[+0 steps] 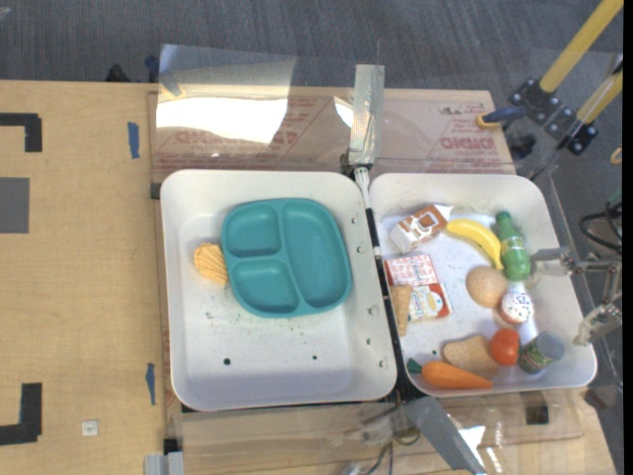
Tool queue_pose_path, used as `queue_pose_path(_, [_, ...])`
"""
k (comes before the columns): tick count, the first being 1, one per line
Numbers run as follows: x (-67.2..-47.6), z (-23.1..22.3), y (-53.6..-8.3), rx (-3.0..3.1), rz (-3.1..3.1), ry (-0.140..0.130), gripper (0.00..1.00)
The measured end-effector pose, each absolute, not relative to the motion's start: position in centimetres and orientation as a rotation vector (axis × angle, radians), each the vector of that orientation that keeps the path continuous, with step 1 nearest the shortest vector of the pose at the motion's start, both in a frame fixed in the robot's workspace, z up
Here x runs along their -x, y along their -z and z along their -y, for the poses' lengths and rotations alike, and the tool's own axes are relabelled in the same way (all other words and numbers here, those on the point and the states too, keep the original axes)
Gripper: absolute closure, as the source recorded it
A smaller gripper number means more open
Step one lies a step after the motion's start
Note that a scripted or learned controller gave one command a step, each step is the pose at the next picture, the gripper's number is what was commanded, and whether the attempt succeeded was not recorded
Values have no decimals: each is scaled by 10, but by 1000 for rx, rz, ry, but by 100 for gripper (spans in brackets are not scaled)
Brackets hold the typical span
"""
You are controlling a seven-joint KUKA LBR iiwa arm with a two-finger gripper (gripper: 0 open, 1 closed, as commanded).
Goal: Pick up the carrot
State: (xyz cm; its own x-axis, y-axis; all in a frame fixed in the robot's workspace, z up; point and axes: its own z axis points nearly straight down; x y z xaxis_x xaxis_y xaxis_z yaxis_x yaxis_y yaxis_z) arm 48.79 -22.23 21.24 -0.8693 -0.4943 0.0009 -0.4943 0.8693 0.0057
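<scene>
a: where do you find the orange toy carrot (453, 375) in this view?

b: you find it lying on its side along the near edge of the right shallow white bin (564, 224), green end toward the divider between the bins, tip pointing right. just behind it sit a tan bread-shaped piece (467, 351) and a red toy tomato (503, 346).

a: what else do you see in that bin?

b: a yellow toy banana (476, 238), a green bottle (511, 246), a beige egg-shaped piece (486, 286), a white ball with red spots (515, 307), a small dark round cup (539, 352), two red-and-white printed packets (417, 284), and a small carton with an orange label (419, 227) near the far left corner.

a: and the left bin?

b: in the left white bin (188, 265) you see a teal plastic divided plate (285, 256), nothing in its three compartments, and a pale orange scalloped shell-shaped piece (210, 262) touching the plate's left rim.

a: what can you say of the gripper?

b: you cannot tell its state; thin metal parts (591, 295) show at the right edge beside the right bin, too unclear to read as fingers, and nothing grips the carrot.

a: the surroundings?

b: both bins rest on a brown board tabletop (69, 265).
</scene>
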Motion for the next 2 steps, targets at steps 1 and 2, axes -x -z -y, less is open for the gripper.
queue_pose_path(1, [-504, 214, -131, -1238, 2920, -50, 0])
queue_pose_path(2, [-558, 170, -152, -1490, 2778, -5, 0])
